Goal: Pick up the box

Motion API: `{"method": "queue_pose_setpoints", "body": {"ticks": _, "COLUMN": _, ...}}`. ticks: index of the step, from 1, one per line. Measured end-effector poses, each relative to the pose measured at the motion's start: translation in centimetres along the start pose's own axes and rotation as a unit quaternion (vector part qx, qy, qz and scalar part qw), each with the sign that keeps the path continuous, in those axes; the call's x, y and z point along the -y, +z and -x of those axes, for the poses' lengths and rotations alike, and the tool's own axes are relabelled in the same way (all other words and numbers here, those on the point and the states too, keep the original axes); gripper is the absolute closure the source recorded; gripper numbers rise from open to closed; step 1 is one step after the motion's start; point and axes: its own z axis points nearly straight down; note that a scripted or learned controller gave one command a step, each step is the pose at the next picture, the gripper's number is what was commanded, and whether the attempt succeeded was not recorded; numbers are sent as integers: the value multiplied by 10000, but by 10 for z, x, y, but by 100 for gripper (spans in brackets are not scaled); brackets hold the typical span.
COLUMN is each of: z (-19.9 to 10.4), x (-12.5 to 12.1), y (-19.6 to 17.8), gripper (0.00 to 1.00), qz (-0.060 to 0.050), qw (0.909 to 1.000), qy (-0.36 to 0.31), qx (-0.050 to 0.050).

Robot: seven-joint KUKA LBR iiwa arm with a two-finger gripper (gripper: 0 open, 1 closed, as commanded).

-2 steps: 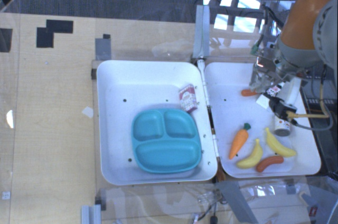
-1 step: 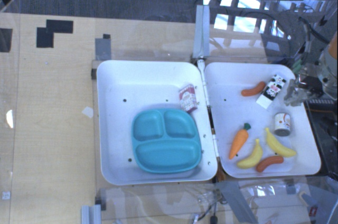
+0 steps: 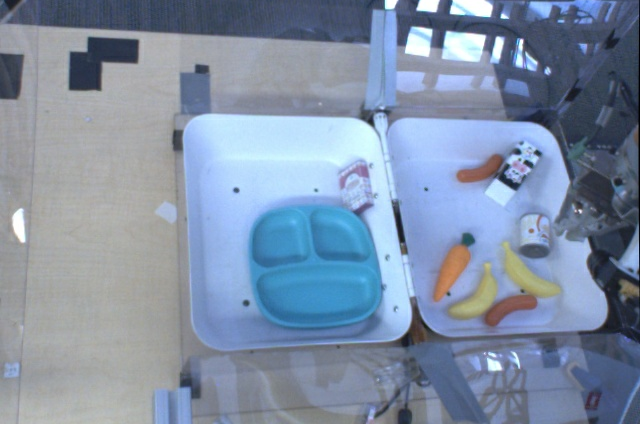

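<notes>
A small red and white box (image 3: 355, 185) lies in the left bin (image 3: 215, 212), against its right wall and just above the blue tray. A black and white cow-patterned carton (image 3: 514, 172) lies in the right bin (image 3: 430, 152) near its back right. The gripper (image 3: 582, 215) hangs at the right bin's right rim, beside a small can (image 3: 534, 234) and to the right of and below the carton. It is far from the red box. Nothing shows between its fingers.
A blue divided tray (image 3: 315, 265) takes up the front of the left bin. The right bin also holds an orange sausage (image 3: 480, 169), a carrot (image 3: 451, 270), two bananas (image 3: 528, 273) (image 3: 475, 297) and a red sausage (image 3: 511, 309).
</notes>
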Motion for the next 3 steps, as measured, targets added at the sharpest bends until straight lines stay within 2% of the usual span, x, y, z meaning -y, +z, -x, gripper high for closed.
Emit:
{"method": "queue_pose_setpoints", "body": {"ticks": 1, "z": 17, "x": -10, "y": 35, "gripper": 100, "qz": -19, "qw": 9899, "qy": 1414, "qx": 4}}
{"method": "queue_pose_setpoints", "body": {"ticks": 2, "z": 17, "x": -11, "y": 35, "gripper": 0, "qz": -17, "qw": 9900, "qy": 1413, "qx": 4}}
{"method": "queue_pose_setpoints", "body": {"ticks": 3, "z": -8, "x": 1, "y": 142, "gripper": 0, "qz": 52, "qw": 9999, "qy": 130, "qx": -14}}
